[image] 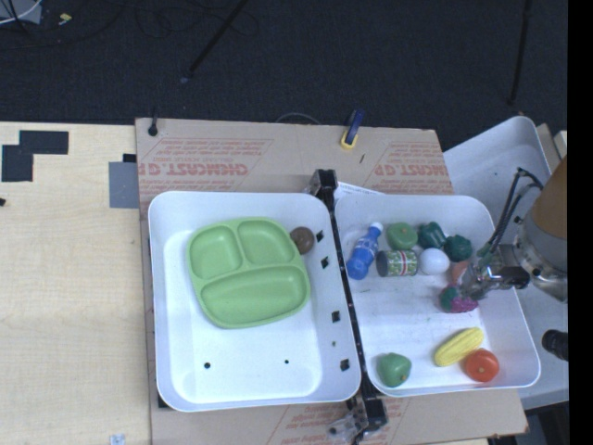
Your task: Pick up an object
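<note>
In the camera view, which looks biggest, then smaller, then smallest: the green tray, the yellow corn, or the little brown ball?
1. Green tray, by far the largest; it lies in the left bin.
2. Yellow corn, in the right bin.
3. Brown ball, beside the tray's right corner, a bit smaller than the corn.

Green tray (248,272) w/ brown ball (302,239) in left bin (171,341); cardboard (241,160) under.

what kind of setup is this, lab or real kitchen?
Likely a robot lab bench, not a kitchen. Two white bins sit on cardboard; the right one holds toy food such as a plastic corn cob. The left holds a green divided plate. Cables trail across the dark floor.
</note>
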`<state>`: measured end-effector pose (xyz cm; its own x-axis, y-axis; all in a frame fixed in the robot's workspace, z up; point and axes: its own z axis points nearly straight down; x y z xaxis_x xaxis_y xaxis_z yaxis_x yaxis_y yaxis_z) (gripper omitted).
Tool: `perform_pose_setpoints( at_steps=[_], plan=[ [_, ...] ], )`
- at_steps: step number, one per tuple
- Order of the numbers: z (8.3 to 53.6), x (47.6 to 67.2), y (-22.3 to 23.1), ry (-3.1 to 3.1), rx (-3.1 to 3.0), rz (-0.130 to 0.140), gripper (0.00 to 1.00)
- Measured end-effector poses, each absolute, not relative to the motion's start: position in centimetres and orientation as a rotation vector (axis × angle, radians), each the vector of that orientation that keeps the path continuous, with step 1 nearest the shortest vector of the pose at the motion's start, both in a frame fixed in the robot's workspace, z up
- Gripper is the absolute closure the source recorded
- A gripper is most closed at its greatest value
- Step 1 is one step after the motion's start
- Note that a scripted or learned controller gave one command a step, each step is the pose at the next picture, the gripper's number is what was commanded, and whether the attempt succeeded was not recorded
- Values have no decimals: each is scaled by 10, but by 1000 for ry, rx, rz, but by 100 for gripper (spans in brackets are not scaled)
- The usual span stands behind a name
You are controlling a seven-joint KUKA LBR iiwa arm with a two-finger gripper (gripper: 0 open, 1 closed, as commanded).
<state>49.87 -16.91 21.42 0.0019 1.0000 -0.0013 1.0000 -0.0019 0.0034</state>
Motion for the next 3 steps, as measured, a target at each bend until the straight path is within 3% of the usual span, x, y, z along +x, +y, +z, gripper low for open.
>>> perform_pose_setpoints(
  at_steps=[1,2,3],
  plan=[
    [228,499,-170,2222,2222,0,100],
    [235,517,-121,2228,2218,2,100],
    [224,547,-80,2227,2219,0,100]
  ],
)
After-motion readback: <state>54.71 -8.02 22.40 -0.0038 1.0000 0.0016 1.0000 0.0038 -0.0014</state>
